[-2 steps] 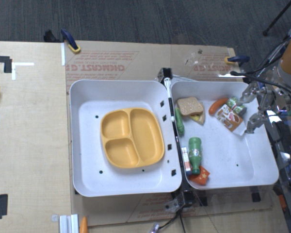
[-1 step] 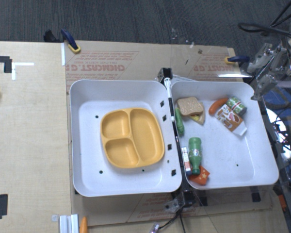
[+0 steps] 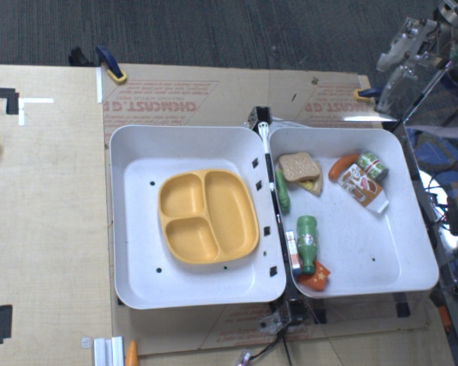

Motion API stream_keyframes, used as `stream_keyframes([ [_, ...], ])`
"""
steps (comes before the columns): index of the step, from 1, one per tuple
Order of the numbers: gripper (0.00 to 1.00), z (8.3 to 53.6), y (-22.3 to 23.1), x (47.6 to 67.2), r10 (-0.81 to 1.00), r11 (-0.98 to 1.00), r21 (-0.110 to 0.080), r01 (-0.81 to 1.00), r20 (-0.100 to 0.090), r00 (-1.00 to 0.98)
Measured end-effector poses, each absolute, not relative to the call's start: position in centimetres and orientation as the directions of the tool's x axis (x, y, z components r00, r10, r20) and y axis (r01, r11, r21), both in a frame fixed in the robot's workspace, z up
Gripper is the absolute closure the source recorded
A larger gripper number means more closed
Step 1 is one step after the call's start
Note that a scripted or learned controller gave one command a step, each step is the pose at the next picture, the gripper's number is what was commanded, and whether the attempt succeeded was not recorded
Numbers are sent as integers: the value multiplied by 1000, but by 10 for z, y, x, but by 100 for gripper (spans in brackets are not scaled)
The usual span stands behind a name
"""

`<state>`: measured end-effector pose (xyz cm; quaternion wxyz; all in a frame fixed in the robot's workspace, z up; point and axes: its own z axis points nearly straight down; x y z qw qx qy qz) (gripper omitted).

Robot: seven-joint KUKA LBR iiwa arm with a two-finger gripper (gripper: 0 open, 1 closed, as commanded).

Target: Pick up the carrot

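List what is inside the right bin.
A sandwich, green vegetable, carrot, can, carton, green bottle, red box, and an orange-red piece whose top the bottle covers. Anything beneath them is hidden.

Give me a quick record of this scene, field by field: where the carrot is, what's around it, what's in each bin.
carrot: right bin, far side, lying flat
beside carrot: sandwich on its left; small carton and can on its right, touching or nearly so
near side of right bin: green bottle, red-orange item
left bin: yellow divided plate
task state: carrot not yet picked up
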<state>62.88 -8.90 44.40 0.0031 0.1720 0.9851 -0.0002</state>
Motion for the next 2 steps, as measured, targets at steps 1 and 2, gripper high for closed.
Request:
stream_keyframes([
  [1, 0, 347, -26, 590, 459, 888, 0, 459, -2, -888],
  [2, 0, 467, 46, 652, 532, 847, 1, 532, -4, -847],
])
